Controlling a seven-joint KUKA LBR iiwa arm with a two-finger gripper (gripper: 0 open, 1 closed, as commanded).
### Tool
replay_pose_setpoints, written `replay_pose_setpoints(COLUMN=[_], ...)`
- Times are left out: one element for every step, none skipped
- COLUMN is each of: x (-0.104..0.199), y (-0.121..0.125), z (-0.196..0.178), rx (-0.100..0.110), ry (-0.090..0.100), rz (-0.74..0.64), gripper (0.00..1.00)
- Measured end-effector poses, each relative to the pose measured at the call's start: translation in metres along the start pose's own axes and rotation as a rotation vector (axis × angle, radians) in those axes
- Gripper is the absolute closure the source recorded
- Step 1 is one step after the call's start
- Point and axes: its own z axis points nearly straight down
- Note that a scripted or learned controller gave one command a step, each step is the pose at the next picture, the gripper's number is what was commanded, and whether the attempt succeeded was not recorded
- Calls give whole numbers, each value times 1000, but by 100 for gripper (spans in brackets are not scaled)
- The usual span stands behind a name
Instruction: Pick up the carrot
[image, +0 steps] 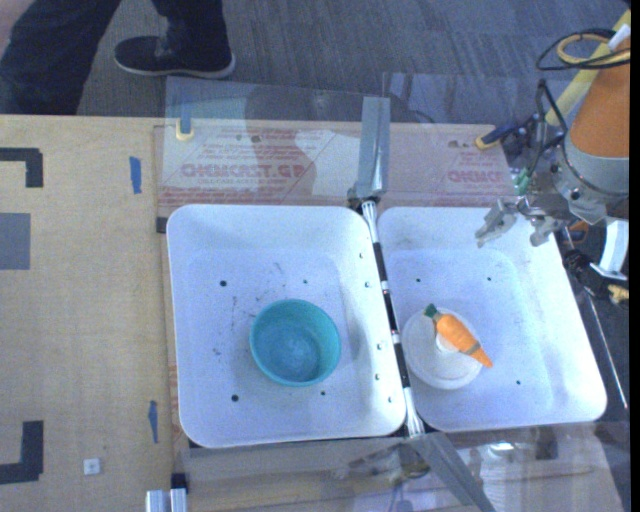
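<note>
An orange carrot with a green top lies across a small white dish in the right bin, near its front left. My gripper hangs over the far right part of that bin, well above and behind the carrot. Its two grey fingers are spread apart with nothing between them.
A teal bowl stands in the left bin. A metal divider runs between the two bins. The right bin has bare white floor around the dish. Cables trail from the arm at the upper right. A person's shoe shows beyond the bench.
</note>
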Motion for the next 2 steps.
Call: replay_pose_setpoints(x=[53, 41], y=[-30, -88], z=[84, 138], rx=[-1, -9], ry=[0, 1], rz=[77, -56], gripper=[0, 0])
